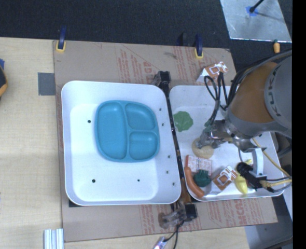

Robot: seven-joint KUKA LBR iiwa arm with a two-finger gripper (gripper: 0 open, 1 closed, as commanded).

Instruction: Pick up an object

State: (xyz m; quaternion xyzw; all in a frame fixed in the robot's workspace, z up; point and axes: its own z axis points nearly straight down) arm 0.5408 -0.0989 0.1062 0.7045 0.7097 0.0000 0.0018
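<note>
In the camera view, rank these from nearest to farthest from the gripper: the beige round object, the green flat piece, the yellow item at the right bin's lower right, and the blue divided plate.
Measured from the gripper:
1. Beige round object, just below the gripper in the right bin.
2. Green flat piece, up and to the left, same bin.
3. Yellow item, lower right of that bin.
4. Blue divided plate, in the left bin.

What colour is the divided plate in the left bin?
Light blue; the divided plate shows clearly in the camera view.
</note>
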